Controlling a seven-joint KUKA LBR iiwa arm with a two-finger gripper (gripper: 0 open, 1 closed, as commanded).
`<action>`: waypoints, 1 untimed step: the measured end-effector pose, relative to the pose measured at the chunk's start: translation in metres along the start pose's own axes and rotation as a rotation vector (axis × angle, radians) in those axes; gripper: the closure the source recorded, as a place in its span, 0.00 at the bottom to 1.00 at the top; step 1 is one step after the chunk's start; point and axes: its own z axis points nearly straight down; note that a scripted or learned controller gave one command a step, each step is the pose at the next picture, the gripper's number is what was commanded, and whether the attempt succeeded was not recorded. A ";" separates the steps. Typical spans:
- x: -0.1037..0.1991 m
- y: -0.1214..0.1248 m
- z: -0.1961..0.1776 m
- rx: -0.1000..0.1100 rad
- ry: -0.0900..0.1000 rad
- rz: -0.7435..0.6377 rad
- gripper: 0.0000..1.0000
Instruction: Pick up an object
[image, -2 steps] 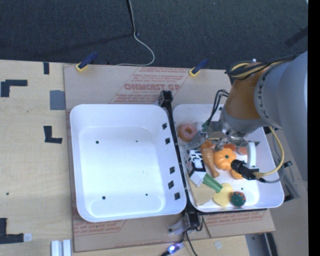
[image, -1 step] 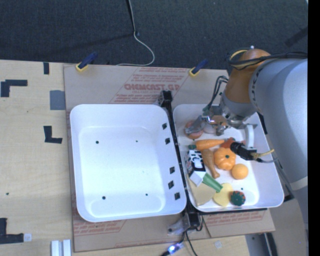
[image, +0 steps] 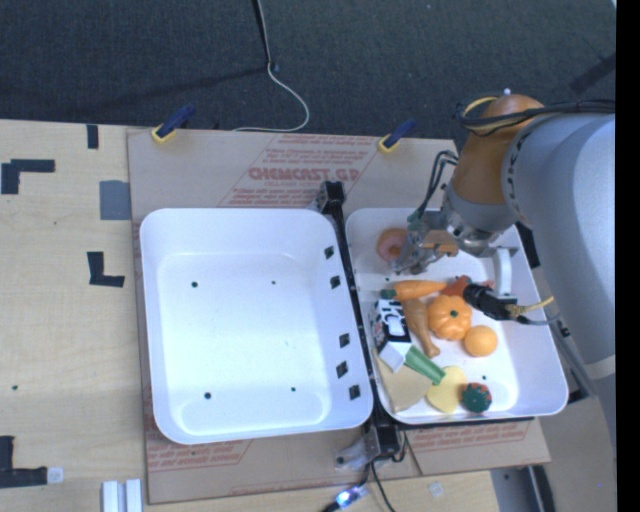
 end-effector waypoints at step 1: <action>0.006 -0.131 0.015 0.001 -0.001 0.006 1.00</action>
